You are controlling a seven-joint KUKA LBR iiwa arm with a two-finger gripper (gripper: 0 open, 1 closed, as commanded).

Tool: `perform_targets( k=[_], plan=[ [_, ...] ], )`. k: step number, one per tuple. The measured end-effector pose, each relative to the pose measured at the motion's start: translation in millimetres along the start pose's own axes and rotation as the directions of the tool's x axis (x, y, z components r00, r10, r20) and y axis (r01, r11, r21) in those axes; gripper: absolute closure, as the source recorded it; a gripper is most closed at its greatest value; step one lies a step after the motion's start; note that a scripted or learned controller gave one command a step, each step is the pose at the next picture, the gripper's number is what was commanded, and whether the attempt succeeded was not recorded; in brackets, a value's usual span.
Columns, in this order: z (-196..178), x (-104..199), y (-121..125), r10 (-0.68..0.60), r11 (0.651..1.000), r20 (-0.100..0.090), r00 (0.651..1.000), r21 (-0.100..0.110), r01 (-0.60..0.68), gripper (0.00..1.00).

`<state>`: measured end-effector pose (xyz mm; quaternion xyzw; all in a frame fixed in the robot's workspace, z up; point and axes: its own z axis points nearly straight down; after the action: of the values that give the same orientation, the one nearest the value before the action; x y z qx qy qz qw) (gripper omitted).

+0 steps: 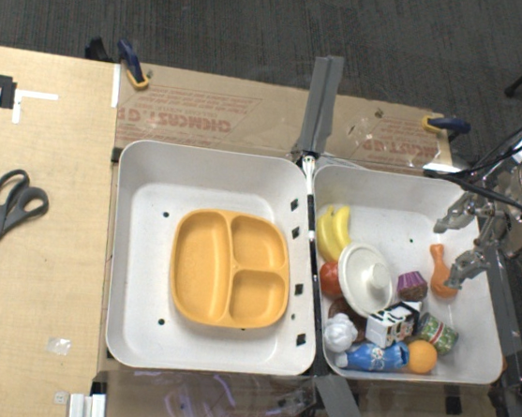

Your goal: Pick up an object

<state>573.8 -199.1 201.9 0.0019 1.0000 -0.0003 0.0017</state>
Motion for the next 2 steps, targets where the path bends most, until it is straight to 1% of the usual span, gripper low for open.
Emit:
perform_targets(
  k=[1, 2],
  plan=[
    [96.5, -27.2, -10.4, -0.080, 0.997, 0.000, 0.997, 0.000, 0.080, 0.00],
    [107.3, 27.5, -22.6, -0.065, 0.998, 0.005, 0.998, 0.002, 0.065, 0.00]
  ],
)
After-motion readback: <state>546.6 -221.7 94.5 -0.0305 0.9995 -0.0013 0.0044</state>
